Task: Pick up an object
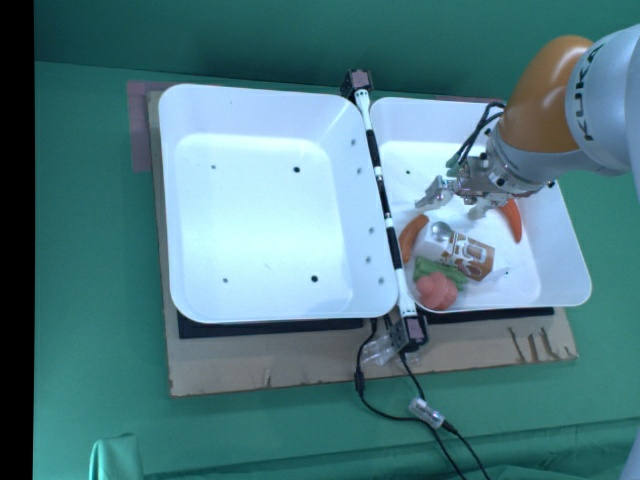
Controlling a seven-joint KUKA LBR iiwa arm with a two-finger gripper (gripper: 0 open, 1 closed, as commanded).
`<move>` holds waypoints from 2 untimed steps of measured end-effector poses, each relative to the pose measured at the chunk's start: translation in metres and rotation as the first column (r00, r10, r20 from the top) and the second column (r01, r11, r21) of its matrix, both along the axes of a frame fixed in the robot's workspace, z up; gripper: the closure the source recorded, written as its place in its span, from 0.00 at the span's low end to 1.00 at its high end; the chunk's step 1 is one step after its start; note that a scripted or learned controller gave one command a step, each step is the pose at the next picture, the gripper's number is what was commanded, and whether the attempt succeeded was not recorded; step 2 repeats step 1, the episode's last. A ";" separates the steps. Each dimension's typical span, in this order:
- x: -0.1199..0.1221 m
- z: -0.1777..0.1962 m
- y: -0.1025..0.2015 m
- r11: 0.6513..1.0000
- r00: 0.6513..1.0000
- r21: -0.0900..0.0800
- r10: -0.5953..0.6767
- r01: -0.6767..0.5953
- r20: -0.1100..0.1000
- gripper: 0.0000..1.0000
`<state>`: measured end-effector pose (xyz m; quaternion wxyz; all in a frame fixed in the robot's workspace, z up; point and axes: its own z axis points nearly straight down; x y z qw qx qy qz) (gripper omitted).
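Clustered in the near-left part of the right bin [548,260]: a small white-and-orange carton [462,252], lying tilted. Just to its left, an orange carrot [411,236], close to the bin's inner wall. Nearer the camera, a red tomato [437,289], touching a green pod [429,266] wedged between tomato and carton. Apart from these, toward the right, a red-orange chili [513,221], partly under the arm. Directly above the carton, hovering without visible contact: the gripper [441,192], metallic, pointing left. Spread or pressed together, impossible to tell at this angle; nothing seen pinched in it. Beside all this, the left bin [190,118], separated by a black-and-white bar [378,173]. Underneath both, a cardboard sheet [260,373] on green cloth [90,268], with a black cable [385,411] trailing forward.
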<state>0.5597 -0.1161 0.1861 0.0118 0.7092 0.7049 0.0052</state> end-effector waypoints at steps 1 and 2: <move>-0.064 -0.001 0.010 1.000 1.000 0.000 0.000 0.000 0.003 0.00; -0.064 -0.001 0.010 1.000 1.000 0.000 0.000 0.000 0.003 0.00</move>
